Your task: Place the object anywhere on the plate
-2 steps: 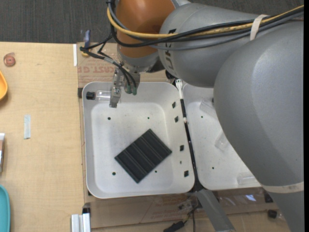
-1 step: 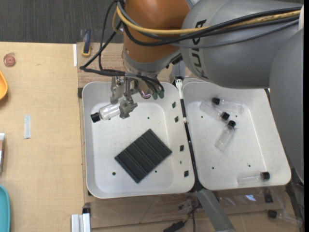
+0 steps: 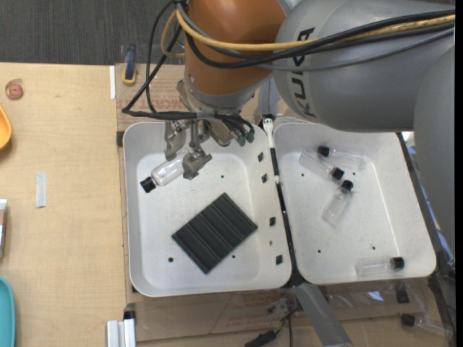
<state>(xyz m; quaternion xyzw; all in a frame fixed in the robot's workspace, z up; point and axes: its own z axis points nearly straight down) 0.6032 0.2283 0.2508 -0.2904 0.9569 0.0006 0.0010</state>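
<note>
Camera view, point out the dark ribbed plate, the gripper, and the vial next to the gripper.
dark ribbed plate (image 3: pixel 215 232), camera view, middle of its ribbed top.
gripper (image 3: pixel 184 162), camera view, between its fingertips.
vial (image 3: pixel 166 172), camera view, clear body, beside its black cap.

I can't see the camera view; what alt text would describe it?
A grey and orange robot arm's tool holds a clear plastic vial with a black cap above the left white bin, near a dark ribbed rectangular plate. Four similar vials lie in the right white bin.
</note>
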